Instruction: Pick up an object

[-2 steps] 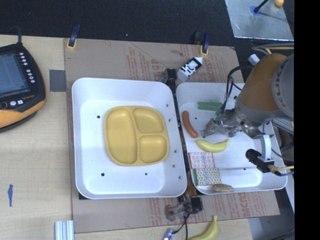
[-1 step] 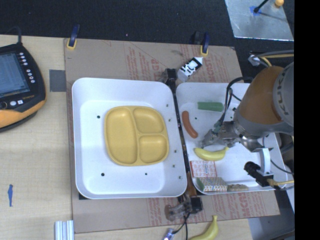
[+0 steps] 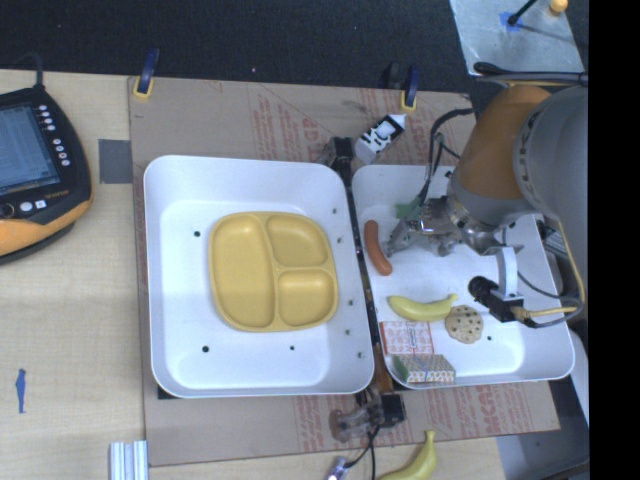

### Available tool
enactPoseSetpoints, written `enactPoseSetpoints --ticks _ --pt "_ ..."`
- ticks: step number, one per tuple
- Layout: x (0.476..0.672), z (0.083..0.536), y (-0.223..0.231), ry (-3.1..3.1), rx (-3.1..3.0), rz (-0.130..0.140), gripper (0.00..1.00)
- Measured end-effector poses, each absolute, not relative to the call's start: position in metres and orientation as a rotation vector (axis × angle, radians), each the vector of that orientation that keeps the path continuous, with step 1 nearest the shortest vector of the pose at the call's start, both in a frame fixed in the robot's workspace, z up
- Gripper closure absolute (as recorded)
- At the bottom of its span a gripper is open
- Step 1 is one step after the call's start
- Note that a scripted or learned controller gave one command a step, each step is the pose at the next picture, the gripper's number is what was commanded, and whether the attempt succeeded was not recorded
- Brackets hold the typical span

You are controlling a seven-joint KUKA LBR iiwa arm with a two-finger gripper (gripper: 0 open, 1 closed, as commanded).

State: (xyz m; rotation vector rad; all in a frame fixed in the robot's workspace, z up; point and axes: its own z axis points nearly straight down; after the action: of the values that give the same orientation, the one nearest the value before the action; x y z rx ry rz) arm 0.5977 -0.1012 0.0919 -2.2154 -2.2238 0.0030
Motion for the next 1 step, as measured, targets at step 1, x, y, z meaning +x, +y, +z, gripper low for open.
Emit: enactPoseSetpoints --ticks 1 --pt "0.6564 0.109 -0.1036 -2.224 -2.217 0.002 0.0"
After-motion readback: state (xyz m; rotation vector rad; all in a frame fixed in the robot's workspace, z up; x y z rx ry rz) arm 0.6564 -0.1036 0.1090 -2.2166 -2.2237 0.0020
